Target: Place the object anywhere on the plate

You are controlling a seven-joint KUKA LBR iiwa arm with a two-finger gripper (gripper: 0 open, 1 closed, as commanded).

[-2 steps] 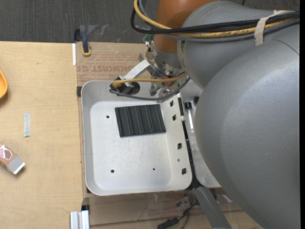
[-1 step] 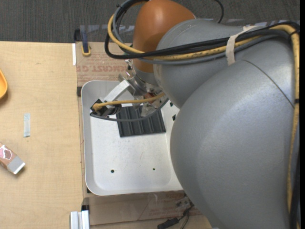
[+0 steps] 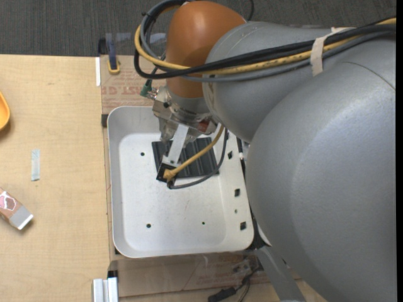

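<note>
The white bin (image 3: 135, 231) sits in the middle of the camera view. My gripper (image 3: 178, 129) hangs over its far half, below the orange band, with the grey arm covering the bin's right side. A flat black ribbed piece (image 3: 201, 159) lies on the bin floor just under and to the right of the gripper. A small red thing (image 3: 204, 126) shows beside the wrist, mostly hidden; I cannot tell whether it is held.
On the wooden bench left of the bin lie an orange thing (image 3: 3, 113) at the frame's edge, a small grey strip (image 3: 35, 165) and a pink and white packet (image 3: 14, 210). A blue clamp (image 3: 113, 56) stands behind the bin's far left corner.
</note>
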